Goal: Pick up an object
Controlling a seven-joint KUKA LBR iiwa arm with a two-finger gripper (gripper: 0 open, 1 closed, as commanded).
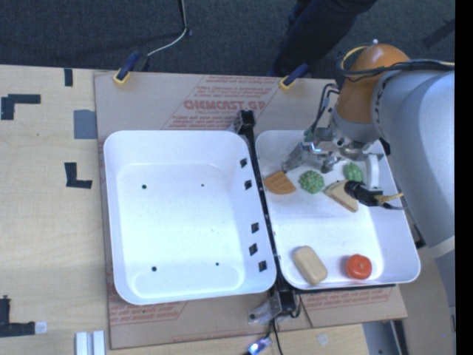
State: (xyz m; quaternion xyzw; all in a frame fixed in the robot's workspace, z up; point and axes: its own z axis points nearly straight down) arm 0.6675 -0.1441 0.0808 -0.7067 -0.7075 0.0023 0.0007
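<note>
My gripper (314, 164) hangs over the back of the right bin (332, 231), open, with nothing between its fingers. Just below it lies a green knobbly ball (312, 181). An orange wedge (279, 183) lies to the ball's left, near the divider. To its right are a tan wedge (341, 196) and a smaller green piece (352, 172), partly under the wrist. A tan bread roll (310, 265) and a red tomato (359, 266) rest near the bin's front edge.
The left bin (177, 213) stands beside the right one, joined by a black-clipped divider (255, 198). The grey arm with its orange band (369, 80) covers the right bin's back right corner. A cable (166, 46) runs off the bench at the back.
</note>
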